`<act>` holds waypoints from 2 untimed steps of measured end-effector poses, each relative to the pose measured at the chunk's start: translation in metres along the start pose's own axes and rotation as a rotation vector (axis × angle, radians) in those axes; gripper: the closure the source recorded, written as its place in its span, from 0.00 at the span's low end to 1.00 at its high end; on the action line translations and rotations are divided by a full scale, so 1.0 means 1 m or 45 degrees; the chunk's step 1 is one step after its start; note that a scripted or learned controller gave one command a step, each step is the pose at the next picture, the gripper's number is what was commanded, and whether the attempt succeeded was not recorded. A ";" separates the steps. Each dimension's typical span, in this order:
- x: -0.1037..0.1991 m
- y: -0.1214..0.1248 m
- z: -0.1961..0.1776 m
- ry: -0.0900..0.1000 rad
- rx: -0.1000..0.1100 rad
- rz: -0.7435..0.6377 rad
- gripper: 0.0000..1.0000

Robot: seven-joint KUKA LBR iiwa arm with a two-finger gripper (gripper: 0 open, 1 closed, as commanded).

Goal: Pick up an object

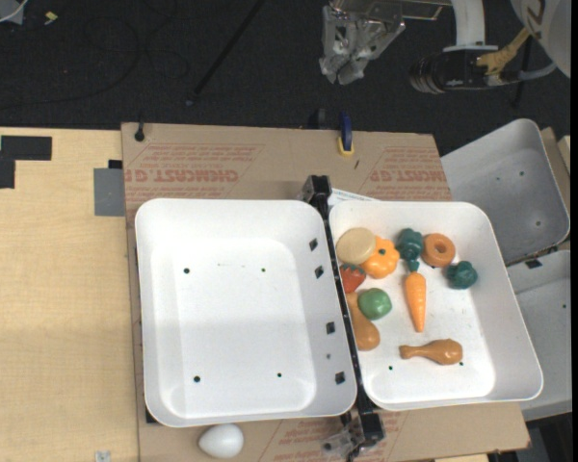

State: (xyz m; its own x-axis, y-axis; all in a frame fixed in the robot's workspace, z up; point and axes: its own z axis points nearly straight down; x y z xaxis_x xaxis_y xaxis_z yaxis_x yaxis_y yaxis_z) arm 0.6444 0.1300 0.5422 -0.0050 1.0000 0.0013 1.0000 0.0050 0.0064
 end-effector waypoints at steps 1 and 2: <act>0.006 -0.030 0.075 -0.005 0.024 0.005 1.00; 0.045 -0.023 0.001 0.000 0.005 0.002 1.00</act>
State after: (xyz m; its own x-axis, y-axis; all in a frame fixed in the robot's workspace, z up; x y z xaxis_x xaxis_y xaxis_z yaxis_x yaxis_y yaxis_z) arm 0.6214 0.1751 0.5412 -0.0034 1.0000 0.0011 1.0000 0.0034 0.0026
